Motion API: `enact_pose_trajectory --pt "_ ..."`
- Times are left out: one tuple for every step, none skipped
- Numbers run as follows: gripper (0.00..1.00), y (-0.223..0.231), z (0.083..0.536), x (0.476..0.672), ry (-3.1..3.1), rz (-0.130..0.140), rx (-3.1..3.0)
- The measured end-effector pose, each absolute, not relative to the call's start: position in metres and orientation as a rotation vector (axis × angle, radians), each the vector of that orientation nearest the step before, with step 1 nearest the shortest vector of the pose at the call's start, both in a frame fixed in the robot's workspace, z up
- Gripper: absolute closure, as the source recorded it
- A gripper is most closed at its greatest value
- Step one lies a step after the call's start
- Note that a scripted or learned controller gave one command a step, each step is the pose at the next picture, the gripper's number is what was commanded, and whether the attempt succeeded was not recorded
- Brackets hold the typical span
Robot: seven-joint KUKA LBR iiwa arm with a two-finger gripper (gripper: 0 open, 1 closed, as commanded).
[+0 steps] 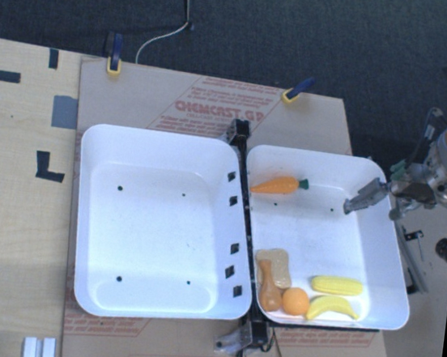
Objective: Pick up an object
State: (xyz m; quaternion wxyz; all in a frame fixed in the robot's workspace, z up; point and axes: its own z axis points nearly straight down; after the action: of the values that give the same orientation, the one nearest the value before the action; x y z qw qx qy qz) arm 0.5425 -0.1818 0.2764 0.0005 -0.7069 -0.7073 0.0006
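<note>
Brown cardboard (216, 107) under the bins has red letters (they look like "CHEMCAST"). Gripper (380, 198) sits over the right bin (392, 261) with fingers apart, holding nothing, near the carrot (276, 185).

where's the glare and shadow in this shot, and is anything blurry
Camera view: soft glare brightens the left bin floor toward its near corner, with shade along its far wall; the carrot and bananas in the right bin cast only faint shadows; the gripper at the right looks slightly soft, while the toys stay fairly sharp.
</note>
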Motion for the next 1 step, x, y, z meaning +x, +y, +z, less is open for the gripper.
enact_pose_trajectory --pt "0.00 -0.1432 0.3639 0.5040 -2.230 -0.007 -2.220"
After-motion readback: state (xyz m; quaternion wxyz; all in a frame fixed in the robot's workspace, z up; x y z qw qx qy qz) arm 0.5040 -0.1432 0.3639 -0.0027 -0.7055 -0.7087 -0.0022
